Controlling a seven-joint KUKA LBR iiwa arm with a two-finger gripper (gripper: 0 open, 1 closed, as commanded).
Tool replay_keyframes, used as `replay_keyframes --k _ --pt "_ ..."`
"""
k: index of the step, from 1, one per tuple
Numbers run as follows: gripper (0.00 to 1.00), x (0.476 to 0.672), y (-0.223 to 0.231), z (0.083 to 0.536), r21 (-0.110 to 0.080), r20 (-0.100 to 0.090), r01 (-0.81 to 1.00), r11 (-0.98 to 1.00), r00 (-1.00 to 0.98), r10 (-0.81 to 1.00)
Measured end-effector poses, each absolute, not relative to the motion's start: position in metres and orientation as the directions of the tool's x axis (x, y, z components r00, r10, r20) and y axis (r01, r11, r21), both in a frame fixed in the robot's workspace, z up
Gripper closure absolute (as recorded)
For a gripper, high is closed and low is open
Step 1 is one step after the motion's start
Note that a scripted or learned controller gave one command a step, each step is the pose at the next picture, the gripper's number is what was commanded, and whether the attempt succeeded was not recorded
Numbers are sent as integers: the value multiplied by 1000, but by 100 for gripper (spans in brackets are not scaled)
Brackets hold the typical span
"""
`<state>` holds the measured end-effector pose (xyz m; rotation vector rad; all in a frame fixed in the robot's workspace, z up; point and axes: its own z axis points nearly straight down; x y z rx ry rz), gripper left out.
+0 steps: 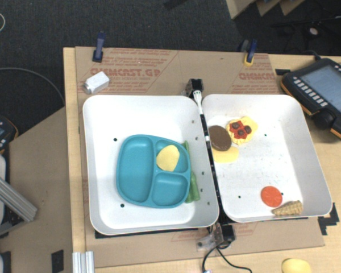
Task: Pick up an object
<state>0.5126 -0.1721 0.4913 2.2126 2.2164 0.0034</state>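
Nothing picked yet; my claw's state I cannot tell. The orange disc (271,195) lies near-right in the right bin (298,147), apart from the brown piece (219,137); next I reach over it and descend.

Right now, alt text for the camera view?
Two white bins side by side: the left bin holds a blue tray with a yellow piece in one compartment; the right bin holds a brown disc, an orange disc and other small toy foods.
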Motion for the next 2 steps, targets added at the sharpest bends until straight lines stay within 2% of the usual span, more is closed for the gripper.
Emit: replay_keyframes --k 1,2 --pt "100 477 -211 393 -10 2 1000 -6 6 1000" --pt "100 480 -204 497 14 -6 1000 2 -2 1000"
